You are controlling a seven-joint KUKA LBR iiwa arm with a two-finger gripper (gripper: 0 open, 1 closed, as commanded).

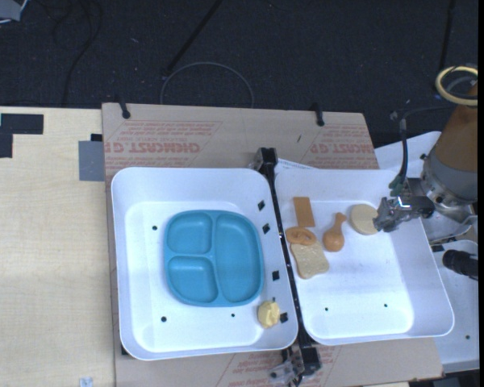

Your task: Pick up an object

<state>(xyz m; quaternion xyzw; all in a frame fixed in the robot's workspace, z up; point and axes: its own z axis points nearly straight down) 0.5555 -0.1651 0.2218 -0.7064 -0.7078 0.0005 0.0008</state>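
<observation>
The right bin (387,313) holds several toy food pieces: an orange-brown stick (304,211), a small brown pretzel-like piece (300,236), a tan bread slice (310,260), an orange drumstick (335,232) and a pale round piece (362,218). My gripper (390,213) hangs at the bin's upper right, right beside the pale round piece, with nothing seen between its fingers. In the left bin (137,192) lies a blue divided plate (212,257), and a small yellow lump (269,314) sits in that bin's lower right corner.
The grey arm with its orange band (460,135) enters from the right over the right bin's edge. A black divider clamp (278,240) runs between the bins. Cardboard (226,139) lies under both bins, with cables at the back.
</observation>
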